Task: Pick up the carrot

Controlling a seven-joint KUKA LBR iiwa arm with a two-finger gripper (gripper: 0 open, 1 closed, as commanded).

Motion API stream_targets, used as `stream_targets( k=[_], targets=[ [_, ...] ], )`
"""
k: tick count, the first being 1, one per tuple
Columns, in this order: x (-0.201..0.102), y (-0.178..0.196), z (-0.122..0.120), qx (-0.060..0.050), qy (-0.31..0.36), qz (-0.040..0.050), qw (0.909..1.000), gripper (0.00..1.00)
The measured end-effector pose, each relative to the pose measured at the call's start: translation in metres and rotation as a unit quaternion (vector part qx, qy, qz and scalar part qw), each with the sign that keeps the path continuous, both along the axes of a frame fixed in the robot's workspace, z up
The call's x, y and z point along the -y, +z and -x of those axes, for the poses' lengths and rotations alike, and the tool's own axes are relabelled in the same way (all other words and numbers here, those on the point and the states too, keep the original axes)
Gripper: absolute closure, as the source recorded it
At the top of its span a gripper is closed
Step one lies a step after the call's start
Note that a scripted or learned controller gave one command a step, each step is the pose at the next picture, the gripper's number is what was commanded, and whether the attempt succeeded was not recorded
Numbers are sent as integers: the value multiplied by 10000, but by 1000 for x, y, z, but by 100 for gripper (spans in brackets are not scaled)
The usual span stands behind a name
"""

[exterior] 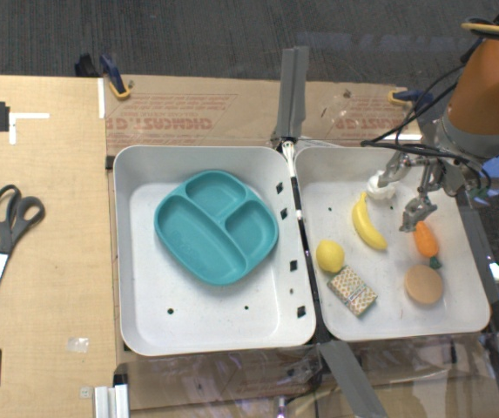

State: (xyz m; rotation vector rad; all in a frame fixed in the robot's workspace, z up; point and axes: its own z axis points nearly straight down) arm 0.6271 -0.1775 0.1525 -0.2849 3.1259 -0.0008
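Above the right bin (406, 331) of two white bins on the counter (44, 320), my gripper (413, 216) hangs just over the upper end of the carrot (425, 239), my arm reaching in from the right. Whether the gripper is apart or together cannot be told from this slant, and the carrot is not seen clamped in it. The carrot lies on the bin floor near the right wall, orange, its small green end pointing toward the near edge. Just below it sits a round tan item (424, 286). A banana (367, 225) lies to the carrot's left, with a lemon (330, 255) and a speckled block (353, 290) further left toward the divider. A small white object (380, 185) rests near the far wall, beside the banana's upper tip. The left bin (127, 259) holds a teal divided plate (217, 226). A pair of scissors (5, 229) lies on the counter, well apart from both bins.
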Motion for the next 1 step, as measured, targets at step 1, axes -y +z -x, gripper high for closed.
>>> stream_targets(
  k=[1],
  targets=[
    [-1, 11, -2, 36, 13, 14, 10000, 100]
  ],
)
